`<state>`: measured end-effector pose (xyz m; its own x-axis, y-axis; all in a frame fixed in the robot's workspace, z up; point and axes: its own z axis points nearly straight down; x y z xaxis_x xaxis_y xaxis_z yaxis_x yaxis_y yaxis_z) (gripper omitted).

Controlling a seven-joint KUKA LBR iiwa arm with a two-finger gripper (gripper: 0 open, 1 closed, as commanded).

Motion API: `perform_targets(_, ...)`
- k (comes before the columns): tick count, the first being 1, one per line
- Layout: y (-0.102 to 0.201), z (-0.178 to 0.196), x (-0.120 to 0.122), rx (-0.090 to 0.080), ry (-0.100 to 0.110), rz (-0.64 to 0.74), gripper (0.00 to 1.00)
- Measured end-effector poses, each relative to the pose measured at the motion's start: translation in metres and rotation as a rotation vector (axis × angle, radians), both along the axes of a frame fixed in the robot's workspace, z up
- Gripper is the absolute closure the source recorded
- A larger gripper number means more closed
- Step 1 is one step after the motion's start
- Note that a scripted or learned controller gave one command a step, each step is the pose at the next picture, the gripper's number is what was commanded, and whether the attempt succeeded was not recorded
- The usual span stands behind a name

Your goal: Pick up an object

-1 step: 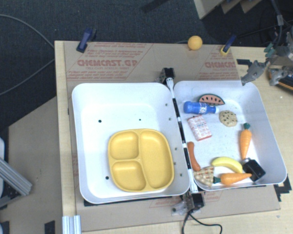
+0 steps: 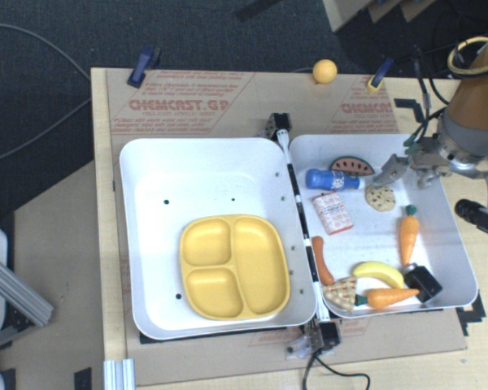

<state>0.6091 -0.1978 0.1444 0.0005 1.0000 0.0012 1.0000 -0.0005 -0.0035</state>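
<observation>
My gripper point(image 2: 408, 171) hangs over the back right part of the right bin point(image 2: 464, 254), open, with nothing between its fingers. Just below and left of it a round speckled cookie point(image 2: 381, 197) lies on the bin floor. Left of that are a blue bottle point(image 2: 333, 179) on its side and a watermelon slice point(image 2: 351, 167). Further forward lie a pink-and-white packet point(image 2: 333, 214), an upright carrot point(image 2: 408, 236), a banana point(image 2: 378, 273), a second carrot point(image 2: 390, 297), a black block point(image 2: 423, 281), a reddish sausage point(image 2: 321, 260) and a pizza slice point(image 2: 340, 293).
The left bin point(image 2: 146, 218) holds a yellow divided plate point(image 2: 234, 265). An orange ball point(image 2: 324, 71) sits on the board behind the bins, with blue clamps point(image 2: 141, 67) at the back edge. The grey arm point(image 2: 472, 112) enters from the right.
</observation>
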Motion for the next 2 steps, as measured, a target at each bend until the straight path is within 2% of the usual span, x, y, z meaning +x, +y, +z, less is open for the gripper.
perform_targets(1,-0.016,-0.06,-0.053,0.001,-0.001,0.001,0.0)
perform_targets(2,-0.013,-0.06,-0.084,0.0,-0.002,0.0,0.0)
